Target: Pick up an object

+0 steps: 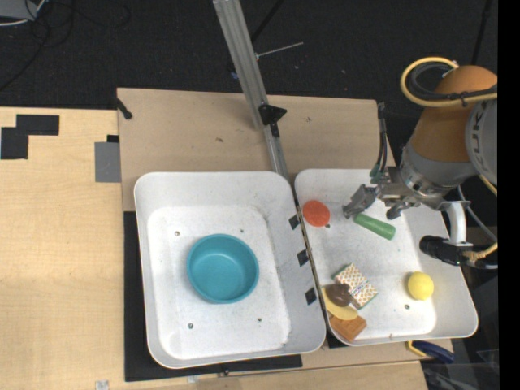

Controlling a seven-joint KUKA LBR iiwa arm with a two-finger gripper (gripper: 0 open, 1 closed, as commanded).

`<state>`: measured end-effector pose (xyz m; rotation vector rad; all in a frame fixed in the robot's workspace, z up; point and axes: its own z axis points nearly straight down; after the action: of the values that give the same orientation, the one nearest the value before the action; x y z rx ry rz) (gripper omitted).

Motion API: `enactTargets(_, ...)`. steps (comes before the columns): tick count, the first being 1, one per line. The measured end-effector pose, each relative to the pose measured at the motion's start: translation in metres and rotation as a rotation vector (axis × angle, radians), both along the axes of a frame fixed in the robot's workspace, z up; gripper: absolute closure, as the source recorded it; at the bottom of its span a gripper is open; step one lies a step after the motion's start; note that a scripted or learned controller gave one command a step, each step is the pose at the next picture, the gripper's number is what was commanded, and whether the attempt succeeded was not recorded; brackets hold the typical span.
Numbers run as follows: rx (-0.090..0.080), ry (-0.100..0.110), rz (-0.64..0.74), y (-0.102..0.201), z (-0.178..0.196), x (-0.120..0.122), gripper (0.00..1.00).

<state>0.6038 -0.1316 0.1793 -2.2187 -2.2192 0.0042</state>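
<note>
Two white bins sit side by side on the surface point(65, 218). The left bin point(162, 193) holds a teal bowl point(223, 267) near its middle, with bare floor on all sides of it. In the right bin point(455, 315) the things lie well apart: an orange-red ball point(316, 213) by the left wall, a yellow ball point(420, 285) toward the right rim, and a checkered packet point(356, 285) stacked with a brown piece point(336, 294) and an orange piece point(348, 327) at the near rim; the middle floor is free. The hand point(377, 205) hangs over the bin's far part, its fingers spread wide with nothing between them. The green stick point(374, 224), a short rounded cylinder lying flat and slanted, rests just below the fingertips. A metal rail point(248, 75) slants down from the far side to the bins' shared wall.
</note>
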Motion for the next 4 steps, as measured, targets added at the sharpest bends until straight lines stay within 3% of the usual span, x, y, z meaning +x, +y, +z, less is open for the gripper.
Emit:
enactTargets(1, 0.0, 0.001, 0.0, -0.005, -0.061, -0.003, 0.0)
enactTargets(2, 0.0, -0.001, 0.001, -0.004, -0.09, -0.004, 0.0)
enactTargets(3, -0.001, -0.005, -0.001, -0.005, -0.078, -0.003, 1.0)
enactTargets(4, -0.002, -0.009, -0.001, -0.011, -0.017, -0.007, 1.0)
